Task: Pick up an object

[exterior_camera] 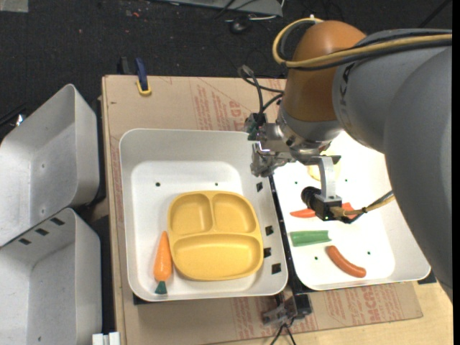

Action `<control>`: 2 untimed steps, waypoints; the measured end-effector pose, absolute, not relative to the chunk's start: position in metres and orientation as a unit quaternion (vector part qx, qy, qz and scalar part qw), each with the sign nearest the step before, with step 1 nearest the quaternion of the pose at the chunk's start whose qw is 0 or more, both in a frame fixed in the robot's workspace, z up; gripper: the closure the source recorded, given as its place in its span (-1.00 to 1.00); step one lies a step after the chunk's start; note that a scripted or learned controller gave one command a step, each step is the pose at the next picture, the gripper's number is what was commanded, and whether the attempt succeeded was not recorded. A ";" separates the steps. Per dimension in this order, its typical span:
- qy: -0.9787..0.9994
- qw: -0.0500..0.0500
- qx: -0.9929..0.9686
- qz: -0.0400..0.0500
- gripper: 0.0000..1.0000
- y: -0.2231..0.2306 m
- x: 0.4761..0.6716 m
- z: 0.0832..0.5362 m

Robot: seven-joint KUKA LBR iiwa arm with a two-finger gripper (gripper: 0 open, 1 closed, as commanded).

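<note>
In the camera view, the gripper [277, 153] hangs up and to the right of the yellow tray [214, 236]. I cannot tell if it is open or closed, and I see nothing in it. A carrot [162, 259] lies right beside the tray's left side. To the tray's right, in the other bin [388, 261], lie a pepper [300, 213], a green stick [309, 237] and a sausage [346, 261]. I think it is only reaching. Next it must choose one thing, line up above it and go down.
</note>
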State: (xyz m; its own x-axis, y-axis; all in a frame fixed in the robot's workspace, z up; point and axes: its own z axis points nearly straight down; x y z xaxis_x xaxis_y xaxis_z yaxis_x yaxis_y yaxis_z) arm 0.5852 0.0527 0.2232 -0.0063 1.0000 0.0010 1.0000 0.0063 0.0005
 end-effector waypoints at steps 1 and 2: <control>-0.709 0.000 -0.705 -0.001 1.00 0.099 0.601 0.220; -0.708 0.000 -0.706 0.000 -1.00 0.096 0.601 0.220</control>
